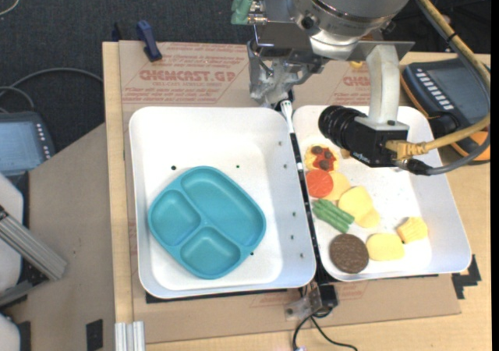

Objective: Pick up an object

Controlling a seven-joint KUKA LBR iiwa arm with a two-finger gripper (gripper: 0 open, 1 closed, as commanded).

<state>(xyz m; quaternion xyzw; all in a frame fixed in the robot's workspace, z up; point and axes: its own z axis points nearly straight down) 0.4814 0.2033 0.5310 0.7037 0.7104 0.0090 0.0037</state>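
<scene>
The gripper (274, 90) hangs over the back rim between the two bins; I cannot tell its state, and nothing shows in it. No pick is made yet. The toy food (355, 217) lies in the right bin (444, 225); a teal divided plate (207, 221) sits left. The board (187, 69) reads "CHEMCAST."

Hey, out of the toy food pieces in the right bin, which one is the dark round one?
The brown cookie, at the near edge of the right bin. It is a dark flat disc; the pieces around it are yellow, green, or orange-red.
</scene>
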